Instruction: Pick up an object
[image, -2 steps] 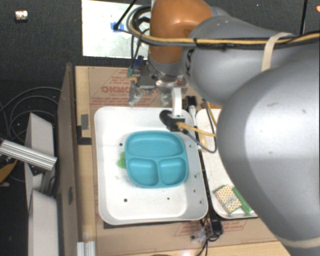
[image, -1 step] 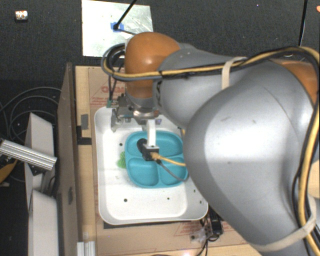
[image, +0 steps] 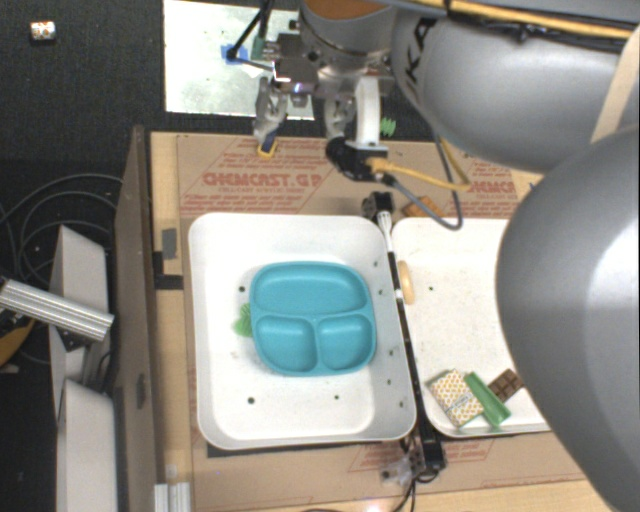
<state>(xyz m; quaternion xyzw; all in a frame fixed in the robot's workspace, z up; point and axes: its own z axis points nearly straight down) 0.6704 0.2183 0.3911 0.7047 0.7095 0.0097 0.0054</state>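
Note:
My gripper (image: 317, 125) hangs high over the cardboard behind the left bin (image: 215, 300), its two fingers spread open with nothing between them. A blue divided plate (image: 312, 318) lies in the middle of the left bin, and a small green thing (image: 243, 322) pokes out from under its left edge. In the right bin (image: 450, 300), near the front, lie a patterned packet (image: 455, 395), a green bar (image: 487, 398) and a brown piece (image: 506, 381). A small tan object (image: 405, 282) rests by the rim between the bins.
The arm's grey body covers the upper right and much of the right bin. Cables (image: 420, 180) trail from the wrist over the cardboard sheet (image: 250, 180). A metal rail (image: 55, 308) and black cords lie off the bench at left.

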